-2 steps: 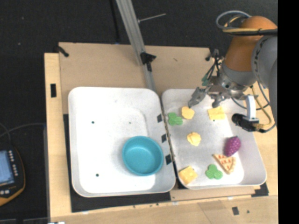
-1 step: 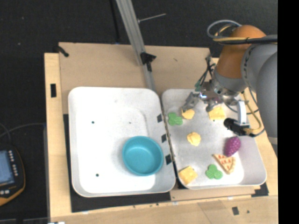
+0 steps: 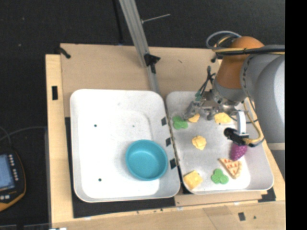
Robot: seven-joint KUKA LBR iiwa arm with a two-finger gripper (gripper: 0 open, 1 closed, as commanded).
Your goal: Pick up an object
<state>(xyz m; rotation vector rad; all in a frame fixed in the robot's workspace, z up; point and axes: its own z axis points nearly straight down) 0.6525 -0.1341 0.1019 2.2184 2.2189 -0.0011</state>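
The arm reaches in from the right of the frame, its orange band at the upper right, and the tool (image 3: pixel 194 110) hangs low over the upper left part of the right bin (image 3: pixel 256 178). Whether the tool is open or closed cannot be told from this slanted view, and nothing can be seen held in it. Just below and left of the tool lies a green piece (image 3: pixel 180 123), close against the bin's left wall. A small yellow piece (image 3: pixel 193 119) sits directly under the tool's tip, touching or almost touching it; which of the two cannot be made out. Another yellow piece (image 3: pixel 222 118) lies to the tool's right, partly under the wrist. Further down, near the bin's middle, is a yellow lump (image 3: pixel 199 142), well apart from the tool. Along the lower edge lie a yellow block (image 3: pixel 193 179), a green clover-shaped piece (image 3: pixel 219 177) and a pizza-slice toy (image 3: pixel 230 167), with a purple piece (image 3: pixel 238 151) above the slice. The left bin (image 3: pixel 91 109) holds a blue bowl (image 3: pixel 146 159) at its lower right. Both bins rest on the bench (image 3: pixel 96 66).
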